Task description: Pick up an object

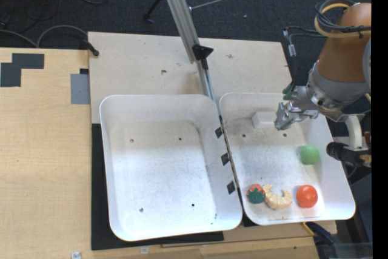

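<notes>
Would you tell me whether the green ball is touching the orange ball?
Apart. The camera view shows bare bin floor between the green ball and the orange ball.

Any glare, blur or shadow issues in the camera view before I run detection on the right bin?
Camera view: even overhead light with soft shadows; the right shallow white bin is bright and low in contrast, so the small white block nearly blends in; the metal two-finger gripper looks soft, fingers unreadable; the green ball and orange-red ball stand out clearly.
</notes>
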`<act>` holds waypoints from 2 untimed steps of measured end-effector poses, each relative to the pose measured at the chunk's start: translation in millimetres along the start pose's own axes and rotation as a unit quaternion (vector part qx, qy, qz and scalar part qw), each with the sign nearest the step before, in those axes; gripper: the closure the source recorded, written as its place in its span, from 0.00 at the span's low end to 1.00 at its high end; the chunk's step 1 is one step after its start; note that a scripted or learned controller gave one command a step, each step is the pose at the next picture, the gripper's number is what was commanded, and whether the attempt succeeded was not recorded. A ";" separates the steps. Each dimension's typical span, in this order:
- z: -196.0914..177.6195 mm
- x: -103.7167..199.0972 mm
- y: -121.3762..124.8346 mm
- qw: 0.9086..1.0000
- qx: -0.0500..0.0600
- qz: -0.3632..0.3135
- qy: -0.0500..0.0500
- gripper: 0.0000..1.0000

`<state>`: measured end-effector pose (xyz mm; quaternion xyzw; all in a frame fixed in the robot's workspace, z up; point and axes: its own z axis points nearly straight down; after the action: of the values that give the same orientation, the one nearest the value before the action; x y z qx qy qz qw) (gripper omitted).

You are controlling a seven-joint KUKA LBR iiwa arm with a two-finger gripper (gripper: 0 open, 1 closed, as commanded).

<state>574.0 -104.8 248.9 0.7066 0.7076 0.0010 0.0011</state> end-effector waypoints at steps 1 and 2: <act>-33.1 -1.4 0.5 1.000 0.001 0.000 0.000 1.00; -25.8 37.5 16.5 1.000 0.002 -0.001 0.000 1.00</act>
<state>590.4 -67.2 274.7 0.7062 0.7080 -0.0003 -0.0008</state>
